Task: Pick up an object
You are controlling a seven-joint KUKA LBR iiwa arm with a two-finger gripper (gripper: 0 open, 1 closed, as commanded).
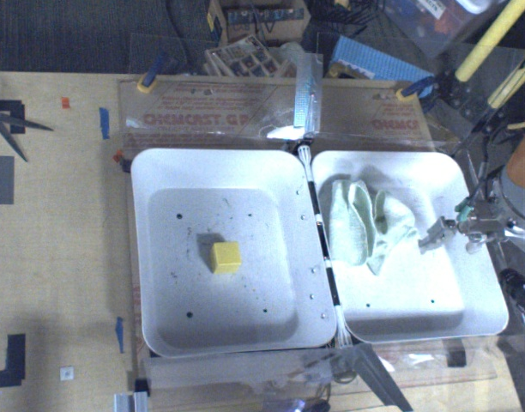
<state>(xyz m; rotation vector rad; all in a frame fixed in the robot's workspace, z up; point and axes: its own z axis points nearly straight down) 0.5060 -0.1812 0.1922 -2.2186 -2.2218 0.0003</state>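
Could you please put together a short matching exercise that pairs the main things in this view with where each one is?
Things:
1. yellow block
2. pale green cloth
3. hand
4. blue clamp

Places:
A. crumpled in the right bin, near its left wall
B. on the bench's back edge, behind the left bin
C. on the floor of the left bin
D. over the right bin, beside the cloth's right edge

Pairs: 1-C, 2-A, 3-D, 4-B

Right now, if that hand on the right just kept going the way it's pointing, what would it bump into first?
Probably the pale green cloth in the right bin. The hand points left toward it, though its height above the bin is hard to judge.
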